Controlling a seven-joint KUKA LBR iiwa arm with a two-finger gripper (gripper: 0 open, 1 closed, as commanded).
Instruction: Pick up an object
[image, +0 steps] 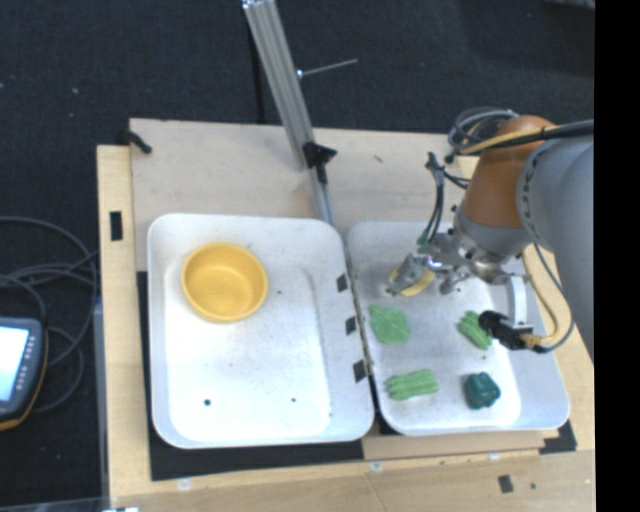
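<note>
Gripper (428, 270) over the right bin (540, 400); a yellowish object (412, 283) lies at its fingertips, but whether the jaws grip it cannot be told. The arm (520, 195) reaches in from the right. Below the jaws lie three green pieces (389, 325) and a dark green block (481, 390).

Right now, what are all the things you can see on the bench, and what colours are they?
Bins: 2, white, side by side, left bin and right bin.
Bowl: 1, yellow, left bin, upper left.
Light green pieces: 3, right bin, at.
Dark green piece: 1, right bin, lower right.
Yellowish object: 1, right bin, by the gripper.
Metal pole: 1, grey, behind the bins.
Gripper: 1, over right bin.
</note>
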